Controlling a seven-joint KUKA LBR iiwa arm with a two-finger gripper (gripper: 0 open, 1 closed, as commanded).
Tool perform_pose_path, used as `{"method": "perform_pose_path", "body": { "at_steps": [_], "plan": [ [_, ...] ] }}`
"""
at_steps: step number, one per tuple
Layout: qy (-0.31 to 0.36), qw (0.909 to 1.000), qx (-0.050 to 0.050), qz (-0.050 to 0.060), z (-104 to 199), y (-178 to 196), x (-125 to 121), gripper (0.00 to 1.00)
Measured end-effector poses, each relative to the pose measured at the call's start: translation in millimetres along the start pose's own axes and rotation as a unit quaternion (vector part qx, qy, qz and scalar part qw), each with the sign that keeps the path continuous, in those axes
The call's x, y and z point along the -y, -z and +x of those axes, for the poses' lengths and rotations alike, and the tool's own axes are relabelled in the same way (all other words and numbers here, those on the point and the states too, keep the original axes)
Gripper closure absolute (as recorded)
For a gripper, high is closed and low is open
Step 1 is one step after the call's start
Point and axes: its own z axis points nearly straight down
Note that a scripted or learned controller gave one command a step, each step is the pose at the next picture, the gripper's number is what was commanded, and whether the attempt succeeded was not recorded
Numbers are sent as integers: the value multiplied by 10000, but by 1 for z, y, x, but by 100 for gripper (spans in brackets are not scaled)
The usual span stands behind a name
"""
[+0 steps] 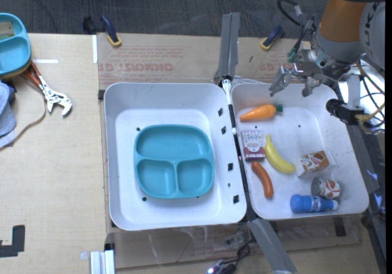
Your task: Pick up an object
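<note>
Over the right bin [358, 171] at about 12 o'clock: the gripper [296, 84], hung from the grey arm [346, 18] with its orange band, fingers [278, 81] spread apart and grasping nothing. Just below it, toward 7 o'clock from the fingertips and apart from them, an orange carrot [258, 113] with a green tip, lying almost level on the bin floor. Further down at the bin's 9 o'clock, a small red and white packet [252, 145], with a yellow banana [278, 156] just beside it on the 3 o'clock side. At 7 o'clock from the banana, a reddish sausage [263, 179] lying lengthwise. Near the bin's 4 o'clock, a small brown and white carton [314, 162], a tin can [326, 188] below it, and a blue bottle [312, 204] on its side at the can's 7 o'clock, touching or nearly so. In the left bin [111, 144], a teal divided plate [174, 161], centred. Out on the bench at 9 o'clock from the left bin, a silver wrench [56, 101].
</note>
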Motion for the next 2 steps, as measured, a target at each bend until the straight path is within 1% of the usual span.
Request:
{"method": "perform_pose_path", "body": {
  "at_steps": [1, 2],
  "plan": [
    [7, 10000, 3, 1, -1, 9, 0, 100],
    [4390, 8985, 14, -26, -24, 98, -9, 100]
  ]
}}
